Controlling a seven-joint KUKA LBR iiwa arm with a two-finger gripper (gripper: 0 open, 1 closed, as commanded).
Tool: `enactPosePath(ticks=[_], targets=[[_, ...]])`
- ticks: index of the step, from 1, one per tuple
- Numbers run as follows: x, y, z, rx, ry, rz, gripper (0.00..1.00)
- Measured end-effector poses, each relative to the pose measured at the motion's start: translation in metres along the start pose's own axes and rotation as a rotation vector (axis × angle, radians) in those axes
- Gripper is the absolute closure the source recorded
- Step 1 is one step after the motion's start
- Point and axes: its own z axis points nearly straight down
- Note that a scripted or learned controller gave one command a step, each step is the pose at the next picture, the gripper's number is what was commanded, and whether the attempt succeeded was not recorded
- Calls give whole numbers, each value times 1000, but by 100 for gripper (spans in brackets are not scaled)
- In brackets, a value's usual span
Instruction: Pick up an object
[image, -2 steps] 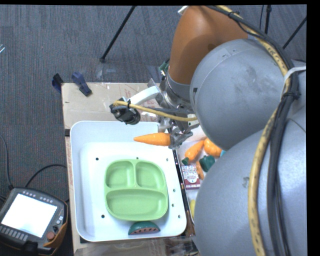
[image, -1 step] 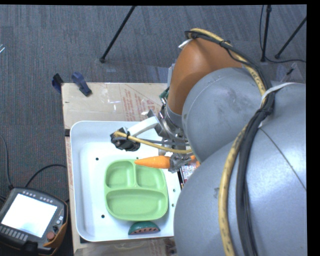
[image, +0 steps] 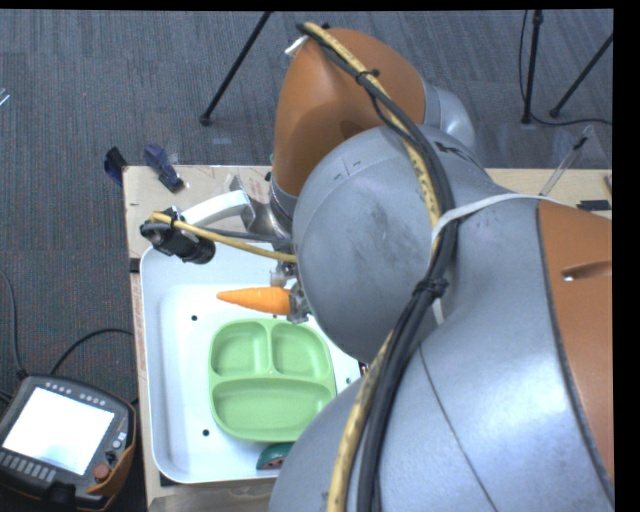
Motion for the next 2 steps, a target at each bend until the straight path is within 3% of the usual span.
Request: enactPosePath(ticks=[1,2], targets=[[1,4,-9,-2,-1,10,100],[1,4,-8,-3,-2,9,0]])
